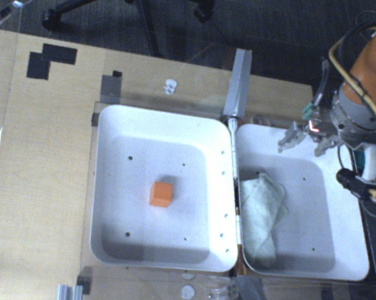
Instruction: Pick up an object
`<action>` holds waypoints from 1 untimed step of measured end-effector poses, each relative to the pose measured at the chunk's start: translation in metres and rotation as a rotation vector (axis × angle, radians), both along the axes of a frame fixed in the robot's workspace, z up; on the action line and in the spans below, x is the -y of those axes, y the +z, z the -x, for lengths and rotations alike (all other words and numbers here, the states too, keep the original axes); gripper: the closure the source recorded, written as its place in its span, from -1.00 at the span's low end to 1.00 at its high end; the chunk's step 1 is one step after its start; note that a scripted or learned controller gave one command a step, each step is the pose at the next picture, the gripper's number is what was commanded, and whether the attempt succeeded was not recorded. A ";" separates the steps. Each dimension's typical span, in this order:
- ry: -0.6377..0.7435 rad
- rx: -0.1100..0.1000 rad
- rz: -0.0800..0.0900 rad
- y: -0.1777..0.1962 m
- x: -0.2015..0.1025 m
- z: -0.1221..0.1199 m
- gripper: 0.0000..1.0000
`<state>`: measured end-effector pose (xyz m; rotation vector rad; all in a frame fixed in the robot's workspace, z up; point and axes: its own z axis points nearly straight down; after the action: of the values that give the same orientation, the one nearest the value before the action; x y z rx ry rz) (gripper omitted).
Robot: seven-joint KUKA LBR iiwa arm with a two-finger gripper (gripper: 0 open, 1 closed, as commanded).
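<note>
- The small orange cube [161,194] sits alone near the middle of the left shallow white plastic bin [104,169], clear of every wall, so fingers could likely close on it from any side.
- A crumpled pale grey-green cloth [260,212] lies in the right white bin [353,220], bunched against the divider edge, its near end reaching toward the bench's front edge.
- The end effector [307,139] hangs over the right bin's far edge, fingers spread with nothing between them, apparently parked high before a descent.
- Either item would serve; the cloth lies nearer.
</note>
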<state>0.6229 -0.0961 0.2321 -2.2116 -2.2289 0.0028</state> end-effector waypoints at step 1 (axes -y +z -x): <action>-0.158 -0.001 0.000 -0.039 -0.031 -0.019 -1.00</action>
<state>0.6422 -0.0649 0.1935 -2.3802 -2.0460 0.0036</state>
